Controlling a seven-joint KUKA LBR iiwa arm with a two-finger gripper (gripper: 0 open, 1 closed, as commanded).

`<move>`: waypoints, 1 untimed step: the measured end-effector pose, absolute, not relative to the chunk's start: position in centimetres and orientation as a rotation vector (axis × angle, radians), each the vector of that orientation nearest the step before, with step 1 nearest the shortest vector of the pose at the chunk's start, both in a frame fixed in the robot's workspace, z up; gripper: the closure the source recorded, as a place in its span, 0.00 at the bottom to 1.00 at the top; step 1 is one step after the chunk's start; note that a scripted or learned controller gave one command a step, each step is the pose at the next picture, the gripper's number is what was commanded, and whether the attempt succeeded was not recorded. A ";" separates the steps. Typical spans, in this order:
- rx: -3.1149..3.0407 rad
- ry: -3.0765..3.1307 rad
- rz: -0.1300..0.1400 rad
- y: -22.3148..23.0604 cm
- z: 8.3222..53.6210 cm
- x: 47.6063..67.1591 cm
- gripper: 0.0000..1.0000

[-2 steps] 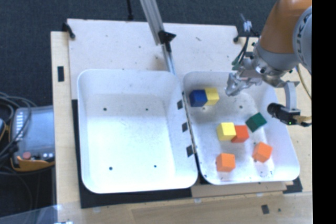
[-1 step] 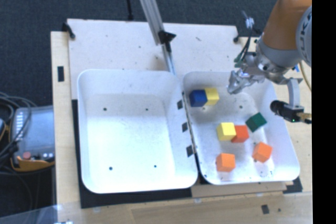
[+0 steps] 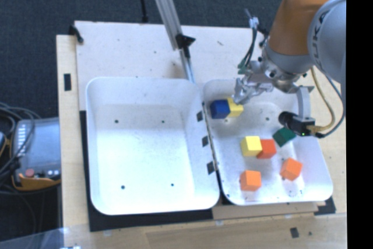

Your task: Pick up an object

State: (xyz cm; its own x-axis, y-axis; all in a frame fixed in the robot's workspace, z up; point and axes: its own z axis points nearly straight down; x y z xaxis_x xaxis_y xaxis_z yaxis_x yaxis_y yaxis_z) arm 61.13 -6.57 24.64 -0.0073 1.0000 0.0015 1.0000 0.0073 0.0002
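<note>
The right bin (image 3: 317, 183) holds several small blocks. A blue cube (image 3: 219, 108) sits at its far left, touching a yellow block (image 3: 235, 109) beside it. Nearer the middle lie a yellow cube (image 3: 252, 145), a red-orange cube (image 3: 267, 149) and a dark green block (image 3: 284, 136). Two orange cubes (image 3: 250, 179) (image 3: 291, 169) rest near the front. My gripper (image 3: 243, 93) hangs from the orange-banded wrist just above and right of the blue and yellow pair, its tips close over the yellow block.
The left bin (image 3: 145, 143) stands next to the right one, with small black clips (image 3: 206, 141) along the shared rim. A slanted metal pole (image 3: 166, 6) rises behind the bins. Cables loop beside the wrist at the right.
</note>
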 end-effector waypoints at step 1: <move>-2.213 -2.231 -0.005 -1.6 25.4 62.4 1.00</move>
